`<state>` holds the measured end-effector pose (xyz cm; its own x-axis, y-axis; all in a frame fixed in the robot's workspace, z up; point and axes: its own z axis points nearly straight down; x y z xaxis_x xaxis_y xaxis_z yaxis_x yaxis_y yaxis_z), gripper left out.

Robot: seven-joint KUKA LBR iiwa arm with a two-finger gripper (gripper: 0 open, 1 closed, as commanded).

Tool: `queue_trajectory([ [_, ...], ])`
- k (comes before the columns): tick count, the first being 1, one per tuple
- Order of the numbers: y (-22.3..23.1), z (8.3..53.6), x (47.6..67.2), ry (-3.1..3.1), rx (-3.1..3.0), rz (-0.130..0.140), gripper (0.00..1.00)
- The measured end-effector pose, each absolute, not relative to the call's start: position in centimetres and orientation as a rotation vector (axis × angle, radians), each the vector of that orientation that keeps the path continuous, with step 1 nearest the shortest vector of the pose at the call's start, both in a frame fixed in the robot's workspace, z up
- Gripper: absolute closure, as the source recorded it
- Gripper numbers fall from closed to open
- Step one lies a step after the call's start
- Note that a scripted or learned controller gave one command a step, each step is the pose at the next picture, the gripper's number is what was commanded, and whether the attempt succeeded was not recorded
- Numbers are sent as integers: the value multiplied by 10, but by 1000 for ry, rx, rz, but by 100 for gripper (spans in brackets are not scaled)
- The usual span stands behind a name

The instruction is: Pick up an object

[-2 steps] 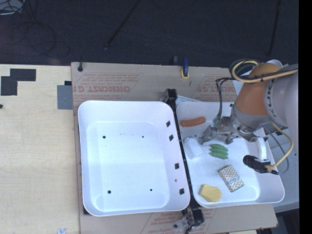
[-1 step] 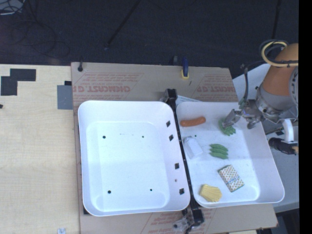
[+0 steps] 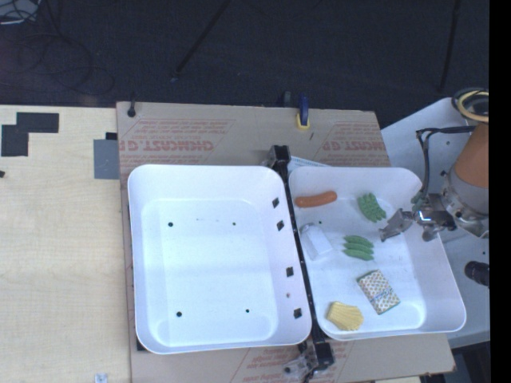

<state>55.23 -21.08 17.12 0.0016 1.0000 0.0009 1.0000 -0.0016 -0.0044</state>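
Nearest cam, front of right bin [image 3: 447, 325]: 1 yellow ridged piece [image 3: 345, 316], lying flat by the front rim. Just beside it, to the right and a bit further back: 1 small patterned packet [image 3: 378, 290], tilted, flat on the floor.

Mid bin: 1 green pod bunch [image 3: 358, 247], lying crosswise. Near it toward the divider: 1 clear/white scrap [image 3: 316, 242], hard to make out, can't tell what it is.

Back of bin: 1 more green leafy piece [image 3: 370, 207], so 2 green items total, apart from each other. 1 orange-red sausage [image 3: 316, 199], lying crosswise near the back wall, well apart from my hand.

My gripper [image 3: 399, 225]: 1, over the right bin's right side, reaching in from the right, near both green items but not touching them as far as I can see. Can't tell how my hand is set at this res. No item seen in it.

Left bin [image 3: 140, 254]: 1, white, beside the right one.

Bins total: 2. Items counted in right bin: 6.
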Motion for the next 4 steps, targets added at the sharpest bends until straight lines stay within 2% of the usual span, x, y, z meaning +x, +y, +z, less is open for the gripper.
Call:
queue_trajectory([
  [1,-124,83,625,-2228,-2209,-2,0],
  [2,-170,137,645,-2224,-2226,-1,0],
  [3,-215,85,642,-2217,-2221,8,0],
  [4,-214,98,643,-2221,-2219,4,100],
])
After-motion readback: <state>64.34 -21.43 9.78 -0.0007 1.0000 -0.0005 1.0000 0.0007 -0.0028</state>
